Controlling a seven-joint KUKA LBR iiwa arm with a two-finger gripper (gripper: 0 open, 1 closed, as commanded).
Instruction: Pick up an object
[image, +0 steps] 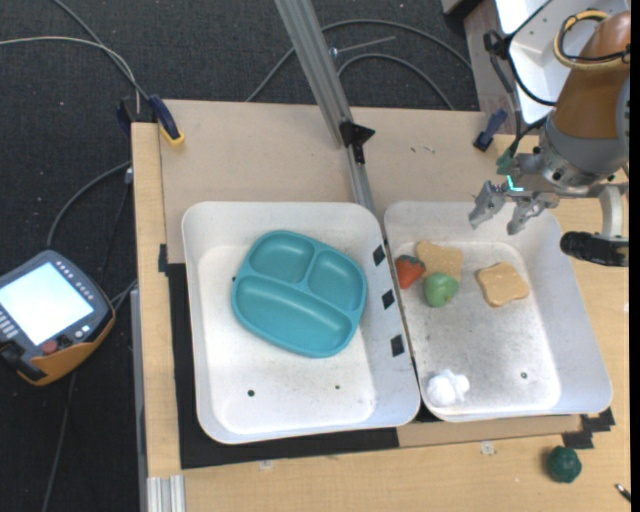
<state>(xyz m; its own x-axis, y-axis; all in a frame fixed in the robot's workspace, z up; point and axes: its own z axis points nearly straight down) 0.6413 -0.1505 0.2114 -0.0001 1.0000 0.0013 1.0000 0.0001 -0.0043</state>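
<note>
Over right bin's (560, 395) far edge, gripper (508, 212) hangs open and empty, with toast slice (502, 284) just nearer, green ball (440, 290) near-left.

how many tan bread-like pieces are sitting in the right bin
2. One tan bread-like piece lies near the right white bin's back, touching the green round object; the other tan piece lies apart, to its right.

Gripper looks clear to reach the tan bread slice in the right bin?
Probably yes. The gripper hangs open just above the bread slice, with bare bin floor between; the green piece lies off to the side.
</note>
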